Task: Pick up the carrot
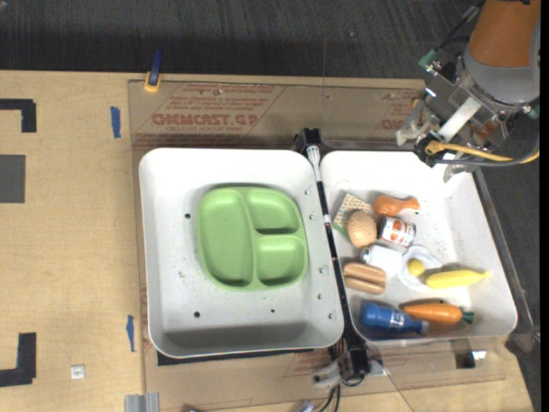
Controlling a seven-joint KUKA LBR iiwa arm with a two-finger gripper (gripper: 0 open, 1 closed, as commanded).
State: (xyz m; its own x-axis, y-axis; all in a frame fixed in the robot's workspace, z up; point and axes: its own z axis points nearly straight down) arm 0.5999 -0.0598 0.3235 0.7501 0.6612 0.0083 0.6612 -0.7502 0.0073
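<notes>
The carrot (436,313), orange with a green stalk end pointing right, lies flat near the front edge of the right bin (489,230). It rests just right of a blue bottle (382,318) and below a yellow banana-like piece (455,276). My gripper (418,136) hangs over the bin's far rim, well behind the carrot and apart from every object.
The right bin also holds an orange piece (395,204), a tan egg-shaped item (361,227), a small red-and-white can (396,233), a hot dog bun (364,275) and a white cup (418,259). A green divided plate (253,236) lies in the left bin (163,230).
</notes>
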